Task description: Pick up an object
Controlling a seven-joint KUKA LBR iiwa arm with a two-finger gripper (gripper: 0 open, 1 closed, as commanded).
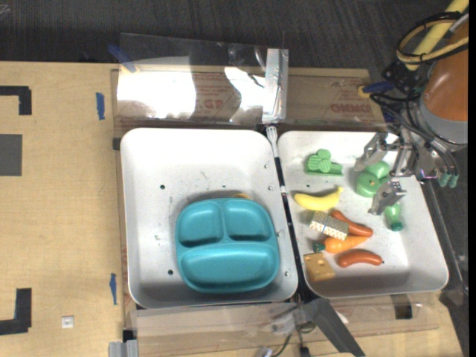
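My end effector (383,175) hangs low over the right bin (428,270), near its far right corner, with my orange-banded wrist coming in from the right edge. Its metal fingers (388,195) stand spread apart, one up toward the bin's back wall and one lower down, so it is open, and nothing sits clamped between them. A rounded green toy (370,178) lies right in the space between the fingers, and I cannot tell whether either finger touches it. A smaller green piece (393,216) lies just beside the lower finger, toward the bin's right wall. Farther left in the same bin a green leafy toy (323,162) rests near the back, and below it a yellow banana (317,198) lies crosswise. Under the banana sits a small cluster: a pale block with dark marks (328,230), an orange carrot-like piece (349,239) touching it, a reddish sausage shape (361,258) nearer the front wall, and a tan wedge (319,268) by the front left corner. The left bin (145,199) carries a teal divided tray (227,244), turned with its two small compartments toward the back, and a bit of yellow peeks out just behind its rim. Both bins sit side by side on the counter (52,199), with a clear plastic sheet (197,88) standing behind them.
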